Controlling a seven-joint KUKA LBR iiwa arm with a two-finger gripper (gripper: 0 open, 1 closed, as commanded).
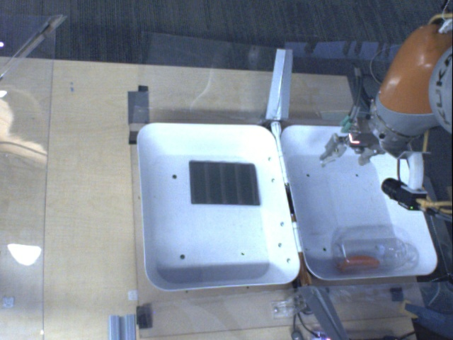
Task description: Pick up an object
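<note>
Clear plastic bottle (374,252) with an orange insert lay on its side at the near end of the right bin (311,197), close to the front wall. Gripper (348,147) hovered over the far end, well apart from it, fingers spread, nothing held. Best move: traverse toward the near wall, align across the bottle's narrow axis, descend centred. No readable labels or branding.

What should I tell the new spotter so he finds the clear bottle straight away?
Look at the right bin, the one the arm reaches over. In its near corner, by the front rim, lies the bottle on its side. It is see-through with an orange-red patch low inside, the sole loose item there.
</note>
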